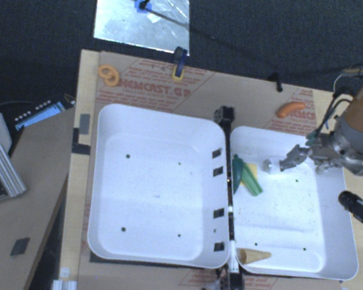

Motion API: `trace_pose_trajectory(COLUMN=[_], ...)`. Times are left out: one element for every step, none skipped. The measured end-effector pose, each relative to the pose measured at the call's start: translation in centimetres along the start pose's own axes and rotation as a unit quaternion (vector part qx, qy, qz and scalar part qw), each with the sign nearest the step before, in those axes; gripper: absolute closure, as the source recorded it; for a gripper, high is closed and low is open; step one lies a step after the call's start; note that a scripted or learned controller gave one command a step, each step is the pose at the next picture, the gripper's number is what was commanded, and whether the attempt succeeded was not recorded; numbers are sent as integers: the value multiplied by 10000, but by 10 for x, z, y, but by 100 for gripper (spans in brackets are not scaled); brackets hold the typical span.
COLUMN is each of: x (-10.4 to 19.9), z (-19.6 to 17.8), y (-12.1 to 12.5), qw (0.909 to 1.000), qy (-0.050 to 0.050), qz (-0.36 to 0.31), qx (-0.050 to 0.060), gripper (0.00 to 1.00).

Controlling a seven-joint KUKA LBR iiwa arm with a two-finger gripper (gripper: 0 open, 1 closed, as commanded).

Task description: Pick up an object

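In the right bin [304, 223], a green pod-shaped object [246, 177] lies against the left wall, with a small yellow piece [252, 167] touching its upper side. A tan cone [254, 255] rests near the bin's front edge. My gripper [284, 160] hangs over the upper middle of the right bin, just right of the green object and apart from it. Nothing is visibly held in it.
The left bin [156, 184] stands beside the right one, joined by a black hinge strip [228, 193]. On the cardboard behind the bins lie an orange sausage-shaped toy [291, 110], a tan ring [108, 75] and a blue-yellow clamp [178, 63].
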State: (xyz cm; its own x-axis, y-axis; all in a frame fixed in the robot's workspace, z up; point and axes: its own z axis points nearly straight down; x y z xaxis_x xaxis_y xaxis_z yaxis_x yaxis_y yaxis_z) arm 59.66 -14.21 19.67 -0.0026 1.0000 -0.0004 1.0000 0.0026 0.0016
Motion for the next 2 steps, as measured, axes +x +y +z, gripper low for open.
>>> trace_pose_trajectory(x=[0,-31], z=[-11,-132], y=[1,17], qw=[10000,10000], qy=[-1,-28], qz=[-13,-1], qx=[-20,-74], gripper=[100,100])
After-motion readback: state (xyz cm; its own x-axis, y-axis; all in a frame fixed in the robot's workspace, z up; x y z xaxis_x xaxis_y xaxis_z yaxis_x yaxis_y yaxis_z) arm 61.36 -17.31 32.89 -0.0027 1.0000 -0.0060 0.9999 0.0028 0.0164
